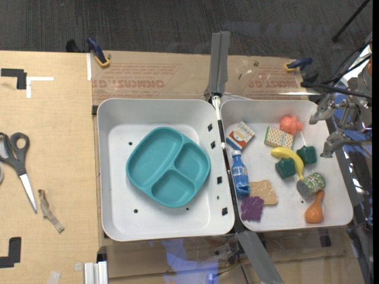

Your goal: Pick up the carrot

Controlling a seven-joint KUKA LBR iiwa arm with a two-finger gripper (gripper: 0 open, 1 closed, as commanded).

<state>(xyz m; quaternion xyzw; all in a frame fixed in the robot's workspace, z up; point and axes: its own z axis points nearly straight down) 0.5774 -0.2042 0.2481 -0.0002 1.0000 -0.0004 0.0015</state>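
The carrot (314,208) is a short orange piece lying in the near right corner of the right bin (278,222), its thin end pointing up toward a small tin can (311,183). My gripper (327,129) hangs over the right rim of that bin, well behind the carrot and apart from it. Nothing is seen held in it.
The right bin also holds a yellow banana (289,155), green pieces (307,155), a pink fruit (290,123), a cracker (278,137), a small carton (241,135), a blue bottle (239,173), toast (264,191) and a purple piece (251,207). The left bin holds a teal divided plate (169,167).
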